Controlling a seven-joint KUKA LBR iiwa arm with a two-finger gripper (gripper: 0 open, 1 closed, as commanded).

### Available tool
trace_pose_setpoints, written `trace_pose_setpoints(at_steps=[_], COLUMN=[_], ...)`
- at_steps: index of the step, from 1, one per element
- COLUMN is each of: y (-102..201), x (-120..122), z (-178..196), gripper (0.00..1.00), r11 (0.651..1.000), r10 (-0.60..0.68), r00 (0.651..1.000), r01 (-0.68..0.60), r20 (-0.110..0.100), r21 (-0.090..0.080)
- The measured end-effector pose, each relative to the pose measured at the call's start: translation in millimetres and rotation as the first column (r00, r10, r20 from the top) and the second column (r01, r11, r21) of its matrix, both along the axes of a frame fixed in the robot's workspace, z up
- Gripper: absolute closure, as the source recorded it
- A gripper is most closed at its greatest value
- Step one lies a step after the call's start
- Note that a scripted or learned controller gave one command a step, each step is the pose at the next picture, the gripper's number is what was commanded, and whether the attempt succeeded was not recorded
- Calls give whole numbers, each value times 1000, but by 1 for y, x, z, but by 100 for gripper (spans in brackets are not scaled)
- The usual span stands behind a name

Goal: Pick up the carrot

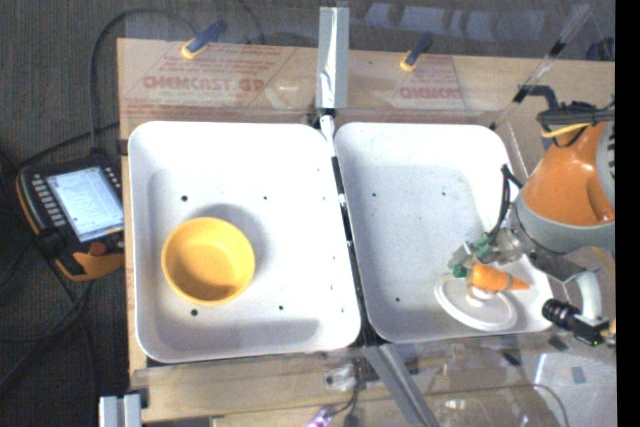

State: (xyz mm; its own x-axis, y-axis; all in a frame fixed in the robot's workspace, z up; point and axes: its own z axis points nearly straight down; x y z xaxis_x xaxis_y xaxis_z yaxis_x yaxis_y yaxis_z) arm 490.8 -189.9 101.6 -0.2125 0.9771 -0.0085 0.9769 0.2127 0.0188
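Note:
The carrot (492,279), orange with a green leafy end pointing left, lies over a small white plate (474,308) in the front right corner of the right bin (420,215). My gripper (497,250) hangs directly over the carrot, touching or almost touching its top. The grey arm with its orange band (565,187) reaches in from the right and hides the gripper's upper part. From this angle I cannot make out whether the carrot is held.
A yellow bowl (208,260) sits in the front left part of the left bin (240,165). The bins meet at a central rim (342,215). A teach pendant (75,205) lies left of the bench. A black fitting (565,315) juts out by the right bin's front corner.

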Motion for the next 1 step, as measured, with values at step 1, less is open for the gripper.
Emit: trace_pose_setpoints(at_steps=[1], y=[136], x=[19], z=[101], gripper=[100], r11=[999], r10=[35], r00=[999], r01=[-35], r20=[-21], r21=[5])
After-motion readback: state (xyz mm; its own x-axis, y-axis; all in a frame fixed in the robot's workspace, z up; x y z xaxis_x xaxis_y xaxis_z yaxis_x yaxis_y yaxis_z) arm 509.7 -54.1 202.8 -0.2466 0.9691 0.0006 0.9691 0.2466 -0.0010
